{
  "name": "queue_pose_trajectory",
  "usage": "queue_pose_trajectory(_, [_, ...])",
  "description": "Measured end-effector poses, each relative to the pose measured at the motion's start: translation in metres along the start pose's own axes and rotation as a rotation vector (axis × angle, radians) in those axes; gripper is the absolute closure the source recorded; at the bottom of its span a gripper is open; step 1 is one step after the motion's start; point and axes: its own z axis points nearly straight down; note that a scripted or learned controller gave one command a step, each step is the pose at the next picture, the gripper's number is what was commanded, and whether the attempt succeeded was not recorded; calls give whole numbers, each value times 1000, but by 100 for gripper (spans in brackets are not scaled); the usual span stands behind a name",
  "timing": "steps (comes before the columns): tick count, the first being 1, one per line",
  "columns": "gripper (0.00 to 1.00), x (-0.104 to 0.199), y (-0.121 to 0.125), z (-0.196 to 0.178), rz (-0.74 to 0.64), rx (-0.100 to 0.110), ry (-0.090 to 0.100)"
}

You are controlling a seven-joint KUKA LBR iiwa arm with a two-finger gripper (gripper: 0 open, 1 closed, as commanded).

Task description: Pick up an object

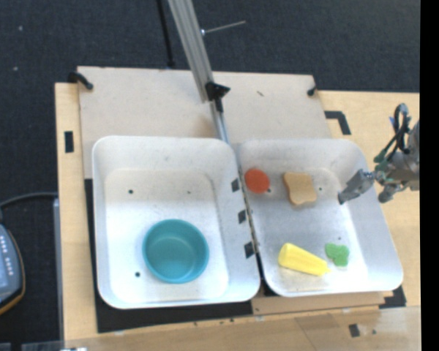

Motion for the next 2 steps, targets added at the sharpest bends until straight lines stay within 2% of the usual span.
queue_pose_trajectory(1, [0,0,0,0,1,-1,0])
queue_pose_trajectory(2, [0,-7,7,45,3,1,0])
